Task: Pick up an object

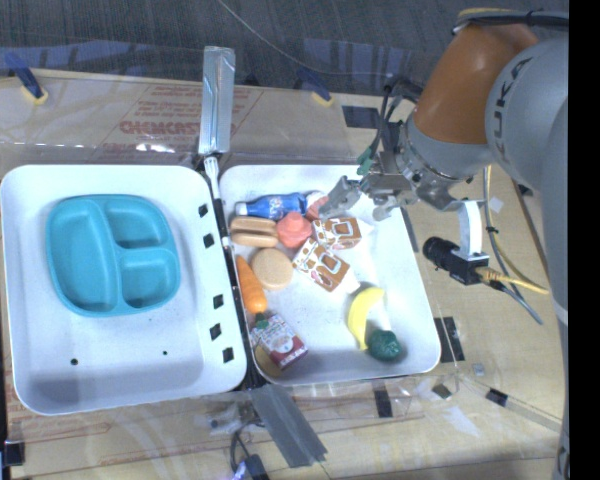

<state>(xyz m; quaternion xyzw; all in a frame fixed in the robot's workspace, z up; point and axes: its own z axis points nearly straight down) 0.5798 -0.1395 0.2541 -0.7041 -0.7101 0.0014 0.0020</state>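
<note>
The right bin (410,268) holds several toy foods. Among them are a blue packet (272,206), a hot dog bun (253,232), a pink-red lump (294,230), a round tan biscuit (273,268) and an orange carrot (251,286). It also holds two brown-and-white snack packs (328,253), a yellow banana (364,313), a dark green piece (385,345) and a red-labelled can (278,343). My gripper (365,196) hangs open over the bin's far right part, just above the snack packs and beside the pink-red lump. Nothing sits between its fingers.
The left bin (40,368) carries a teal divided plate (112,251). A silver strip (216,98) stands at the back where the two bins meet. The arm's grey and orange body (480,88) looms over the right bin's far right corner.
</note>
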